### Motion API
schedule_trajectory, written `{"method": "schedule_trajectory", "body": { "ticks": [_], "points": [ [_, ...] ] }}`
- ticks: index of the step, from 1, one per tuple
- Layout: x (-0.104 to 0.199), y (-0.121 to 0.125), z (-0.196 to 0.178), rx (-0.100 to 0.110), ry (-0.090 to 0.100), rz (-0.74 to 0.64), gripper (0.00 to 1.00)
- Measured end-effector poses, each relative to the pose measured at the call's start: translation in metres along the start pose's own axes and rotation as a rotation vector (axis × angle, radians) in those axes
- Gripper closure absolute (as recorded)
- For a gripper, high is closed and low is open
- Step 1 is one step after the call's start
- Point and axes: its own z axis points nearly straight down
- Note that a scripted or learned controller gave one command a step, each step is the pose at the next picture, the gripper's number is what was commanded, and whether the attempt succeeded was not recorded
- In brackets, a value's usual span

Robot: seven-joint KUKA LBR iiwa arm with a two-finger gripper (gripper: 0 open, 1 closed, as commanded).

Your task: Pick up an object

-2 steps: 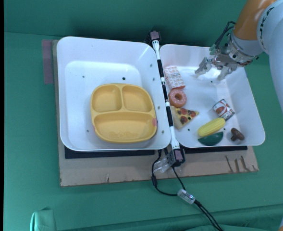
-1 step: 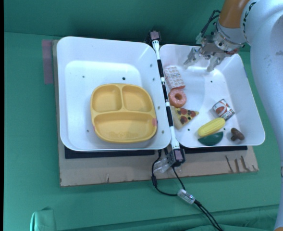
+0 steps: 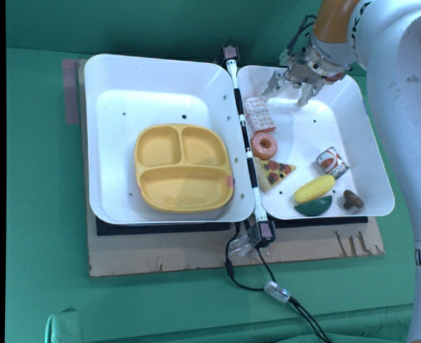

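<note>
White bins, gripper (image 3: 289, 91) at the right bin's (image 3: 353, 120) far end.
You see its fingers spread wide, gripping nothing; the donut (image 3: 264, 146), pizza slice (image 3: 273, 172), corn (image 3: 314, 189) and can (image 3: 331, 161) lie nearer you.

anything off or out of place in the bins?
Nothing spilled or damaged. The yellow plate lies a little askew in the left bin. The toy food sits inside the right bin; the pizza slice rests against the divider side.

Open jaws of the gripper (image 3: 289, 90) above right bin (image 3: 357, 120) — nothing between.
</note>
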Motion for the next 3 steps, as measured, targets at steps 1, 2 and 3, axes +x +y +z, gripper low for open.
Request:
{"method": "schedule_trajectory", "body": {
  "ticks": [1, 2, 3],
  "points": [
    [-0.001, 0.004, 0.000, 0.011, 0.003, -0.002, 0.00],
    [0.002, 0.007, -0.019, 0.002, 0.011, 0.000, 1.00],
    [0.001, 0.007, -0.019, 0.003, 0.008, 0.000, 0.00]
  ]
}}
